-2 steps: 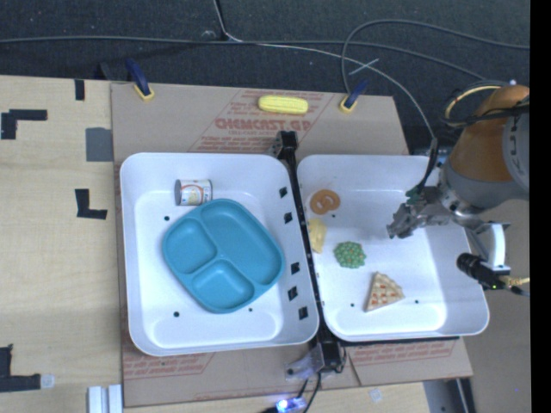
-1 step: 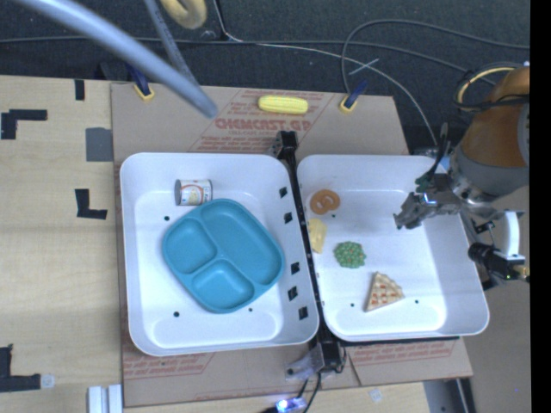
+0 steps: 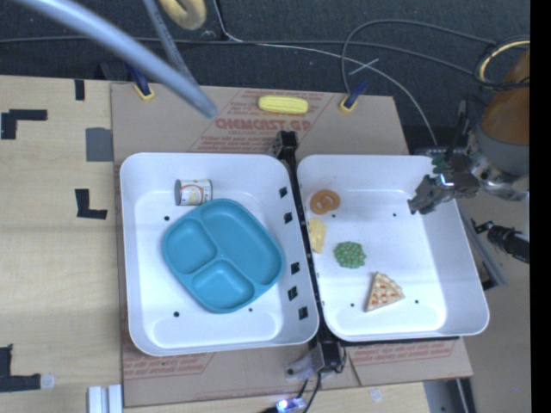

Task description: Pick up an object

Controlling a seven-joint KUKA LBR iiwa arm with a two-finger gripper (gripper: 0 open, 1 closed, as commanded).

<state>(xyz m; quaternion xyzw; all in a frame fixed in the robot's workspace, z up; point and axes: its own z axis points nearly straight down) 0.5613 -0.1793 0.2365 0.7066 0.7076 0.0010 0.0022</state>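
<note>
In the right bin (image 3: 448,312) lie a pretzel-like brown ring (image 3: 325,201), a pale yellow piece (image 3: 318,234) against the left wall, a green broccoli-like lump (image 3: 349,255) and a pizza slice (image 3: 382,292). My gripper (image 3: 425,198) hangs at the bin's upper right rim, well to the right of those items, with nothing seen in it. The left bin (image 3: 142,317) holds a blue divided plate (image 3: 222,253) and a small can (image 3: 193,192) lying on its side.
A yellow banana-like object (image 3: 282,105) lies on the cardboard behind the bins. Black clips line the divider between the bins (image 3: 294,231). Cables run across the dark area at the back. A grey pole (image 3: 112,33) crosses the upper left.
</note>
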